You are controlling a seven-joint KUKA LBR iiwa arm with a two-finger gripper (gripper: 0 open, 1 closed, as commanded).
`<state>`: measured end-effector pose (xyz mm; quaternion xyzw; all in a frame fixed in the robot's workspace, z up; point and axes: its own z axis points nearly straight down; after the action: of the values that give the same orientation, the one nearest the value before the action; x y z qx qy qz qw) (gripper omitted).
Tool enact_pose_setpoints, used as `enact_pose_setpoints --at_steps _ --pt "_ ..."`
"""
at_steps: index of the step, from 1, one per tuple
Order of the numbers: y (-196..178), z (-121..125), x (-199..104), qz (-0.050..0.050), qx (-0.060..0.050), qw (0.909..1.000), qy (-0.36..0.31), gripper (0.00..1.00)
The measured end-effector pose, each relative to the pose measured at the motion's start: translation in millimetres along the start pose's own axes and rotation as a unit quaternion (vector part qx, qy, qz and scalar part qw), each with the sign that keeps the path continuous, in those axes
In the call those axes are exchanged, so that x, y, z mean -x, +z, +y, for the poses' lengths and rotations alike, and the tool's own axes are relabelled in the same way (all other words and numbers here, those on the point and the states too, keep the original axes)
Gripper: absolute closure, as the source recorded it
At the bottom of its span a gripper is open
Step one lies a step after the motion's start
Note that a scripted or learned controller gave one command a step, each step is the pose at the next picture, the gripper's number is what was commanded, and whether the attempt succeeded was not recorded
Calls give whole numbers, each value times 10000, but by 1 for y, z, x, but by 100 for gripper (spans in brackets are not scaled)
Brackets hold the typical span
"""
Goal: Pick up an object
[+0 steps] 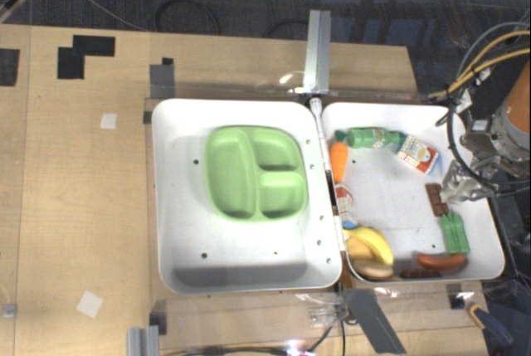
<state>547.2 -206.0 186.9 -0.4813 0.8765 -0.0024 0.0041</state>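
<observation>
One brown bar (pixel 435 199) just beside the gripper (pixel 459 187), its grip seemingly empty, openness unclear.

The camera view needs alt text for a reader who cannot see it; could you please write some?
Seen from above, the robot's claw hovers at the right side of the right bin, which holds a green bottle, carrot, banana, sausage and small carton. The left bin holds a green divided tray.

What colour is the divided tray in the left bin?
Light green; the camera view shows the tray plainly.
</observation>
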Motion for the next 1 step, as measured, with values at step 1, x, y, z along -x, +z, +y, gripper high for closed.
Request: enact_pose_setpoints --at_steps 1 --pt "96 30 -18 2 -11 9871 -1601 100"
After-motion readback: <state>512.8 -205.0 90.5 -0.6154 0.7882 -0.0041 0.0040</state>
